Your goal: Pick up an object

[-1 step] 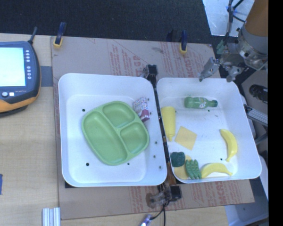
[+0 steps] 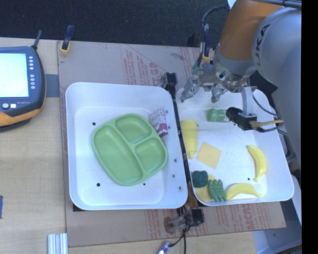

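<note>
Camera view: tool (image 2: 201,92) hangs over the far end of the right bin (image 2: 234,160), close to the wall it shares with the left bin (image 2: 82,189). Its fingers stand spread, with nothing between them.

No single thing is named by the task. The likeliest candidate, on position, is the green block (image 2: 216,114), which lies on the bin floor just beside and in front of the tool. The other things in that bin are a yellow bottle (image 2: 189,136) along the shared wall, a yellow slice (image 2: 209,154), two bananas (image 2: 258,162) (image 2: 243,191), and a green cluster (image 2: 209,184) at the near corner.

Risks noted:
- The block sits off the line between the fingers. A straight descent would likely close on air or push the block aside.
- The tool is near the shared wall, so one finger could strike the rim on the way down.
- The bottle hugs that wall and appears to leave little room for a finger behind it.
- The slice is flat, so the fingers would probably skid over it.
- The cluster is crowded, and a grasp there could catch two things or scatter them.

The left bin holds a green plate (image 2: 130,150) and a small packet (image 2: 160,121), both well apart from the tool.
</note>
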Robot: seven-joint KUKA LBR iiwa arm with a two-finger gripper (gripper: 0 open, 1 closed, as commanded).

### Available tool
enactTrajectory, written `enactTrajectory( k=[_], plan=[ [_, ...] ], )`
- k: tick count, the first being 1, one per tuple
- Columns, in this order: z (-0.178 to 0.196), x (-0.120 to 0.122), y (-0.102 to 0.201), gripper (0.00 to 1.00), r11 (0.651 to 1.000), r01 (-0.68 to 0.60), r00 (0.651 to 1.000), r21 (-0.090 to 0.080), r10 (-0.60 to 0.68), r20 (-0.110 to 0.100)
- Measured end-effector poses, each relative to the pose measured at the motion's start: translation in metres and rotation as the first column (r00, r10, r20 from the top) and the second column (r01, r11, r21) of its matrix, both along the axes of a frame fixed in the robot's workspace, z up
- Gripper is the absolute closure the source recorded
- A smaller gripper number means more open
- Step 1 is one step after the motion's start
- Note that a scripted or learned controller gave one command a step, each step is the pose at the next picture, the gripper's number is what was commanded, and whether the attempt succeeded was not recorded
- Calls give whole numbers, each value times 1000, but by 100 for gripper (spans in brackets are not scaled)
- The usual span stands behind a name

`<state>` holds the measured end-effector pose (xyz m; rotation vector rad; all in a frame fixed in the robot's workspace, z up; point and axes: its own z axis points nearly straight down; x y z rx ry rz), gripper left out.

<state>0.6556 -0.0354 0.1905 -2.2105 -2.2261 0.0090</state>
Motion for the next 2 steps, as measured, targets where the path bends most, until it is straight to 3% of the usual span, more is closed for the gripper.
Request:
enactTrajectory(
  k=[1, 2],
  plan=[
    [12, 1, -2, 100, 1000, -1, 1000, -2, 1, 0],
    [1, -65, -30, 100, 1000, 2, 1000, -1, -2, 2]
  ],
)
